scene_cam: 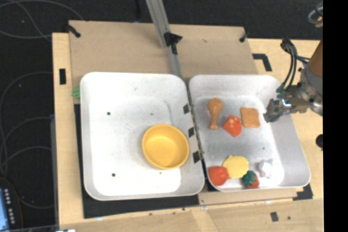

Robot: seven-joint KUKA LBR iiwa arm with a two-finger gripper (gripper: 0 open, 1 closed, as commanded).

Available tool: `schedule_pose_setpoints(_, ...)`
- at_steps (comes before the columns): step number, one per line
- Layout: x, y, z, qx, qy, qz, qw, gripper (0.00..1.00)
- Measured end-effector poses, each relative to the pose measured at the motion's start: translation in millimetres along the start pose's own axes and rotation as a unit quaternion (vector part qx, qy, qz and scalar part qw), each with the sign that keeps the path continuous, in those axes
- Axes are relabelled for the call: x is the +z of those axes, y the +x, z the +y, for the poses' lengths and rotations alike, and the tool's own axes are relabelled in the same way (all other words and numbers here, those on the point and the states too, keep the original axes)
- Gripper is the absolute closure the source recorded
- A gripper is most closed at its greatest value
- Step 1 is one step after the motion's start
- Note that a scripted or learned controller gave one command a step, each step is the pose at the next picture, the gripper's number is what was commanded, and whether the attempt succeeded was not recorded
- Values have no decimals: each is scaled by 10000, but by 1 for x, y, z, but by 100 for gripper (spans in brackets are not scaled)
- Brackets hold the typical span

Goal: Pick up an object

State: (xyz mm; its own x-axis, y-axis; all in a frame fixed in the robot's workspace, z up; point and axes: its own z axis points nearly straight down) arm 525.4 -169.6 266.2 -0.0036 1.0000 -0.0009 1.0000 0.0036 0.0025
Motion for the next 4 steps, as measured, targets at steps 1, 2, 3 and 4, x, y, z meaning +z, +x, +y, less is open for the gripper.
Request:
schedule_pose_setpoints(1, -7, 46, 13, -3, 0, 9, 10000, 100)
schedule_pose_setpoints(2, 6, 89, 28, 7, 11, 1, 10000, 100)
schedule_pose_setpoints(3, 8, 129, 42, -13, 7, 5, 10000, 100)
schedule_pose_setpoints(4, 6, 189, 47, -25, 7, 12, 10000, 100)
